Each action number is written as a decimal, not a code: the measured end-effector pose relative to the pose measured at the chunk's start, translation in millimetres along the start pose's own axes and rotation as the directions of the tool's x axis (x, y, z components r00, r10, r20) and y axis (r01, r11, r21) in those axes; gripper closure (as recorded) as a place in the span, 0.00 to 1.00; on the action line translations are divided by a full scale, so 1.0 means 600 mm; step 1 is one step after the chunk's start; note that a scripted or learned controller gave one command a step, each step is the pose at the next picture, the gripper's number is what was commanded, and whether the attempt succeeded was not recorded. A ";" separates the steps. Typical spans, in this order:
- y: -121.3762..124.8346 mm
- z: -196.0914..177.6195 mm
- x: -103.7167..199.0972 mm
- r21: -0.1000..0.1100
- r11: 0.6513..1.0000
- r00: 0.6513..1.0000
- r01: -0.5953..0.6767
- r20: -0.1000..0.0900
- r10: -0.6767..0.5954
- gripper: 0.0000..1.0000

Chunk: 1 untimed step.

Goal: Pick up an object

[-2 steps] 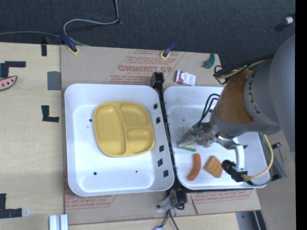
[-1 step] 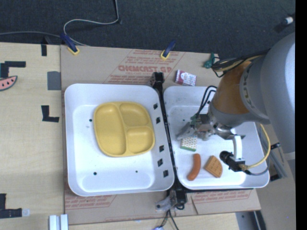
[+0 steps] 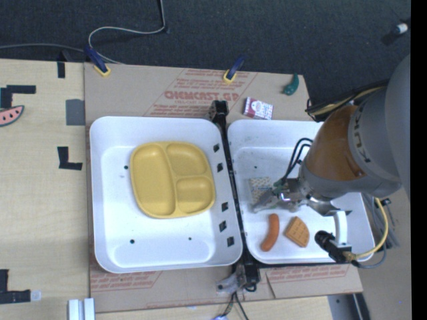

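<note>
Two toy foods — a sausage (image 3: 269, 233) and a waffle-like cracker (image 3: 297, 232) — lie in the right bin (image 3: 267, 142) just below the gripper (image 3: 270, 193), jaws' spread unclear, so the approach step seems underway — next, descend squarely onto one.

Tray (image 3: 173, 179) in left bin (image 3: 107, 199); sausage (image 3: 269, 233) left of waffle (image 3: 297, 232)

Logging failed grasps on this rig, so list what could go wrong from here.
1. The pincer sits low in the right bin, just above the hot dog; a descent from here may miss it.
2. The waffle piece lies close beside the hot dog, so a grasp could nudge or catch both.
3. The hot dog lies near the bin's front wall, which may crowd the approach.
</note>
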<state>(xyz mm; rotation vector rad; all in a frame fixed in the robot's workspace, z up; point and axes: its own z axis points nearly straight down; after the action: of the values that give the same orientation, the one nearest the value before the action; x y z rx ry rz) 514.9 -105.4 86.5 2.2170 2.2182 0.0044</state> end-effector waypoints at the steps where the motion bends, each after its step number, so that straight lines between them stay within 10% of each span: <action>1: 0.083 0.001 0.015 0.002 1.000 1.000 0.000 0.000 0.000 0.00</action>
<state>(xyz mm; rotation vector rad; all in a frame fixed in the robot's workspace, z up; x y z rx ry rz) 564.6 -96.3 86.1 2.2175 2.2198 0.0027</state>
